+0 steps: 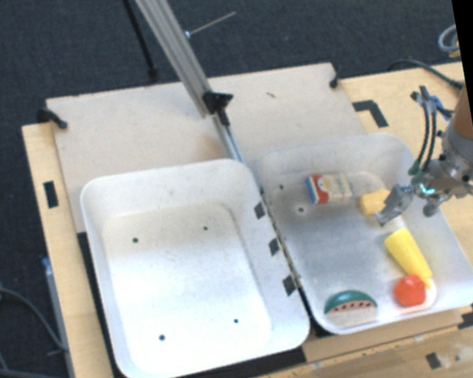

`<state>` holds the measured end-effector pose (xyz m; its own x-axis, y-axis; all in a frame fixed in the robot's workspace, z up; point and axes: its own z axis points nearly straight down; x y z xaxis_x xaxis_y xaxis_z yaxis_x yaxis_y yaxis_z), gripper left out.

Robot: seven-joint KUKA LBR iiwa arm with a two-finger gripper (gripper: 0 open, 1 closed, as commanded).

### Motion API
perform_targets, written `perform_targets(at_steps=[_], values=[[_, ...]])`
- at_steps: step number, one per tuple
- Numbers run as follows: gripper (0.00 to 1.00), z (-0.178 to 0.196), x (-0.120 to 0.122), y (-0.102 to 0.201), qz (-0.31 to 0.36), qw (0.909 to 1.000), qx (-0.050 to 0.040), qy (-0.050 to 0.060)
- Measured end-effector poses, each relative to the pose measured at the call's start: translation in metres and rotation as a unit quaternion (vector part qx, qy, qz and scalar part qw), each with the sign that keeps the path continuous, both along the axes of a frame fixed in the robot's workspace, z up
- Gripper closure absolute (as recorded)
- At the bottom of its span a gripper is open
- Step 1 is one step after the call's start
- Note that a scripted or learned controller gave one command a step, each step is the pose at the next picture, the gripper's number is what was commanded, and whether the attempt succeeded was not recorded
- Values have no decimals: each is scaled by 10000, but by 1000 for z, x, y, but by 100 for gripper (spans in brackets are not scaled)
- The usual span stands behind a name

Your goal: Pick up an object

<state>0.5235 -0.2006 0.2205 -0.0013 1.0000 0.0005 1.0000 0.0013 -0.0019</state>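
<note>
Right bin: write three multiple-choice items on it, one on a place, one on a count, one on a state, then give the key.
1. Where does the red ball lie in the right bin?
A. far left corner
B. near right corner
C. centre

2. How many things lie in that bin?
A. two
B. five
C. eight

3. The gripper is
A. over the right bin
B. over the left bin
C. off the bench

Key: 1 B, it lies by the near rim below the yellow cone. 2 B, carton, yellow block, cone, ball, melon slice. 3 A, it hangs by the block.
</note>
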Motion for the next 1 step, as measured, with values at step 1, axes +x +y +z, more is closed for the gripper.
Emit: perform_targets(at_steps=[1], values=[[0,2,1,0,1,10000,-6,-24]])
